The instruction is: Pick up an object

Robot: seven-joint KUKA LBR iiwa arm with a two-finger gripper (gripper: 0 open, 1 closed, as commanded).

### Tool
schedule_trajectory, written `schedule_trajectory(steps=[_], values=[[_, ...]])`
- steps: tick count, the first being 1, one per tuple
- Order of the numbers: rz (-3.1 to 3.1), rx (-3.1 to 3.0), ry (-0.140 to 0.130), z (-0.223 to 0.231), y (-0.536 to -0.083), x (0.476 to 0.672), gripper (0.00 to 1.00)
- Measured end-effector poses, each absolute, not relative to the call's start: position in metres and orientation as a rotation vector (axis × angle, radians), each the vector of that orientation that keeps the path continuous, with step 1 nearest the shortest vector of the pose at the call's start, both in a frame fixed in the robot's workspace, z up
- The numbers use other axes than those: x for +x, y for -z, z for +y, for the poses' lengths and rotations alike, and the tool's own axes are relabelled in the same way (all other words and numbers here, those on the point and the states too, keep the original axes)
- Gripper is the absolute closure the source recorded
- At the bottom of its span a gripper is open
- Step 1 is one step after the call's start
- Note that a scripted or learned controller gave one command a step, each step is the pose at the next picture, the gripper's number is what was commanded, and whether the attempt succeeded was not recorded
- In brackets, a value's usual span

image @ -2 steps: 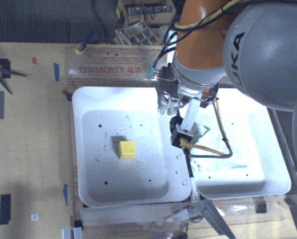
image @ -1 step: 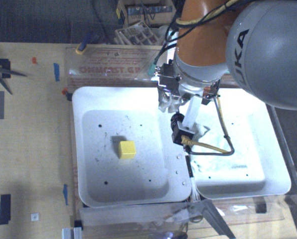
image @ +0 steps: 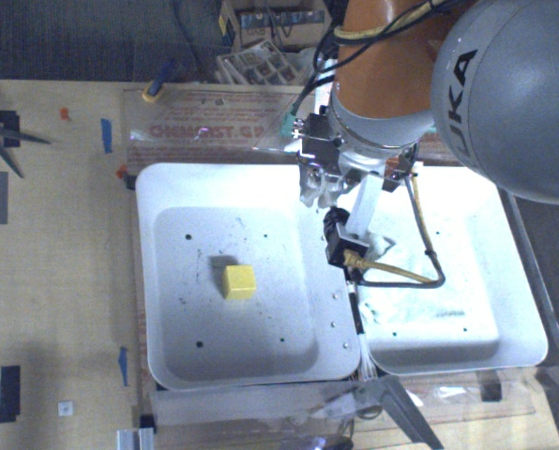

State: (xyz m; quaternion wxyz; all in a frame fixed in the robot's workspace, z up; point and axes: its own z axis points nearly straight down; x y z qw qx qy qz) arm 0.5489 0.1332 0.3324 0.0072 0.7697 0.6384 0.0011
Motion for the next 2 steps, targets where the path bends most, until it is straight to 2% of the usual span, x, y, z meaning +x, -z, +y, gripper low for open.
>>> schedule_trajectory(steps=[1,2], values=[[1.669,2.664,0.006,0.167,-0.242,0.52,1.0],[1.272,2.876,0.008,0.075,-0.218,0.518,1.0]])
